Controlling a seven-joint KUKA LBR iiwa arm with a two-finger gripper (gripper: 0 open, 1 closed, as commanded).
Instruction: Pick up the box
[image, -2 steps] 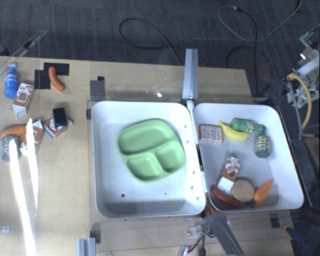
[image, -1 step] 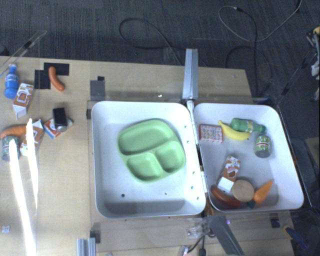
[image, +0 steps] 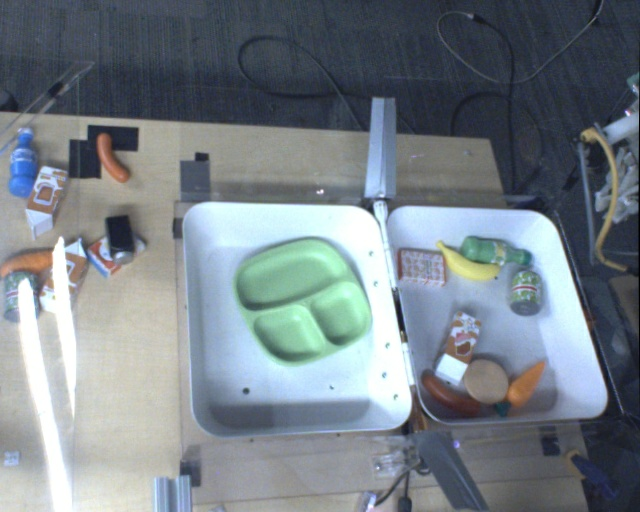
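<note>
Box (image: 421, 266), flat, red-and-white patterned, in right bin (image: 570, 300) beside banana (image: 467, 264); end effector state untellable.

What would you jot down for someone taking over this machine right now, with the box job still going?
Gripper: no hold on anything in this view.
Box: a small red-patterned box lies flat in the right bin, by its left wall, just left of the banana.
Also in that bin: green bottle, can, small carton, carrot.
Left bin holds a green divided tray.
Done: nothing yet.
Left: reach in, grasp the box, lift it.
</note>
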